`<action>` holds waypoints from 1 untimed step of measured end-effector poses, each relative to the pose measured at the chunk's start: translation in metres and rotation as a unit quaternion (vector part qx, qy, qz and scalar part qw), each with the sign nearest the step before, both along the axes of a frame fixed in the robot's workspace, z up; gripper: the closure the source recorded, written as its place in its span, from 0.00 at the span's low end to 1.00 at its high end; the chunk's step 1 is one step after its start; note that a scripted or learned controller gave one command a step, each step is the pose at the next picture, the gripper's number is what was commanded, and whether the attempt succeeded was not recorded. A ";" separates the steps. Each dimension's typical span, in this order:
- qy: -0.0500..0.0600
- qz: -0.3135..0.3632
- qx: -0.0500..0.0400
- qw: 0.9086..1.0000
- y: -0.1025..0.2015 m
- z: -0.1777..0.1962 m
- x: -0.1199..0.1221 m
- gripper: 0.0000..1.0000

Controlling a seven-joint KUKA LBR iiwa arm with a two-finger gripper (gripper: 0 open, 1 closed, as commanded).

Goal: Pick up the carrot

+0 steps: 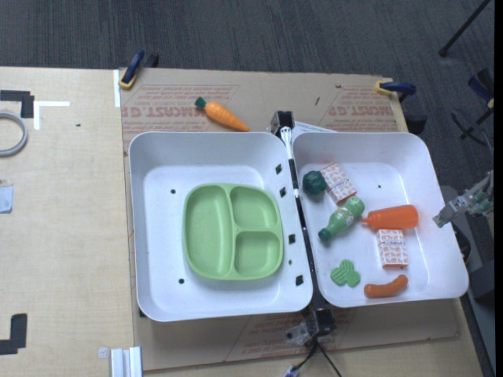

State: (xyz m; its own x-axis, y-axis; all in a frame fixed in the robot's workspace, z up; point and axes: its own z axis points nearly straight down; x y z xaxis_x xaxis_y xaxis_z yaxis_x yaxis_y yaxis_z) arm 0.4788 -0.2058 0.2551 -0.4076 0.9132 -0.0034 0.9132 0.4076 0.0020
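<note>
The carrot lies on the cardboard behind the left bin, outside both bins, its green top pointing left. The gripper sits at the view's right edge, just beyond the right bin; whether it is open cannot be told.

From where I stand, the grey metal two-finger gripper looks pale and angular, a small silvery-grey block with darker, indistinct detail, too blurred to make out screws or markings.
</note>
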 end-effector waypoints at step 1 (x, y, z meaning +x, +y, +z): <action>0.002 -0.079 0.001 0.997 0.103 -0.148 -0.001 1.00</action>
